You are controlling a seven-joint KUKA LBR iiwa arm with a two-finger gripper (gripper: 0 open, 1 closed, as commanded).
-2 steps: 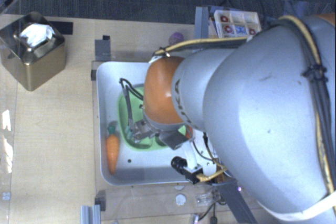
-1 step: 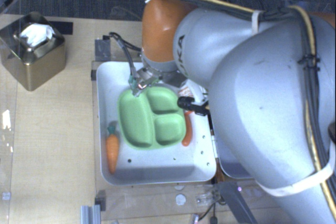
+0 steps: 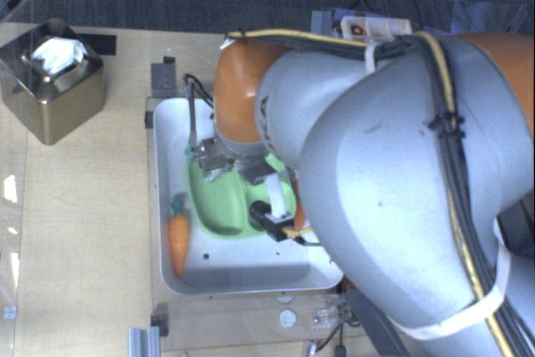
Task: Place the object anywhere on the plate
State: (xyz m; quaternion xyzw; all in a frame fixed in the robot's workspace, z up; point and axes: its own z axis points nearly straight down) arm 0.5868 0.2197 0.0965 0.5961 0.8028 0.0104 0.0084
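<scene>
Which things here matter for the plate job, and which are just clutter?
Job:
- carrot, lying in the white bin beside the plate
- green plate
- hand, over the plate

Lying about:
- tan box with white stuff inside, on the bench

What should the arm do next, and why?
Probably lift straight up a little. The gripper sits low over the light green plate, hiding what lies under it, while the orange toy carrot lies off the plate beside its left rim, in the white bin.
</scene>
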